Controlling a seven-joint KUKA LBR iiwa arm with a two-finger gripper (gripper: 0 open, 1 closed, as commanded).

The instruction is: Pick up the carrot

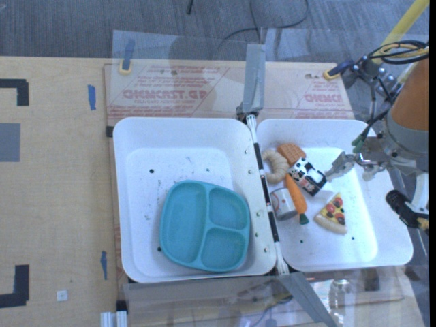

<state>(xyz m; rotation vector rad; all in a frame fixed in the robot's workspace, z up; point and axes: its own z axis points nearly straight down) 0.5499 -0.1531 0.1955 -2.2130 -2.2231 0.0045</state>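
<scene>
Carrot (pixel 296 196) lies in the right bin (pixel 388 251) near its left wall, orange with a green tip, beside a small can (pixel 281 204). The gripper (pixel 310 179) sits just above and right of it, touching a black-and-white object; whether its jaws are open I cannot tell. A pizza slice (pixel 333 214) lies nearby. The left bin (pixel 136 148) holds a teal divided tray (pixel 204 227).

The grey arm (pixel 409 125) reaches in from the right, its orange band showing near the upper right edge. Below the band the wrist narrows into a slim metal stem that slants down and to the left. At its tip, the black-and-white hand (pixel 310 178) hangs low, its fingers too small to make out.
</scene>
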